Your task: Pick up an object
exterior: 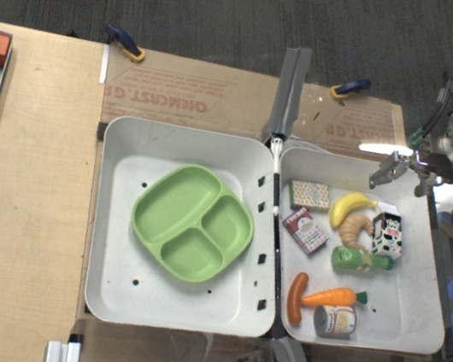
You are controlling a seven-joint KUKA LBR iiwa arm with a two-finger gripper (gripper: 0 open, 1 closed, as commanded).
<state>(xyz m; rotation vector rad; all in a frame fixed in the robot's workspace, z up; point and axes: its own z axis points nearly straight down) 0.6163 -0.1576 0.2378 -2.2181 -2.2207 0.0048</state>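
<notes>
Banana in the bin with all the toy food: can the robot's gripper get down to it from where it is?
Probably yes. The banana lies on top near the bin's far edge, with nothing covering it, and the gripper hangs just beyond that edge. The croissant and milk carton crowd it, so the grab could be tight.

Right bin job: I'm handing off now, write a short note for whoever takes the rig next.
Gripper: fingers spread open, nothing between them, above the far right corner of the right bin.
Things: all in the right bin: banana, green bottle, carrot, sausage, small can, two small boxes, and a black-and-white carton. The green divided plate sits in the left bin.
Done: nothing picked yet.
Left: lower onto one object, close and lift. The carton and banana look nearest the gripper.
</notes>
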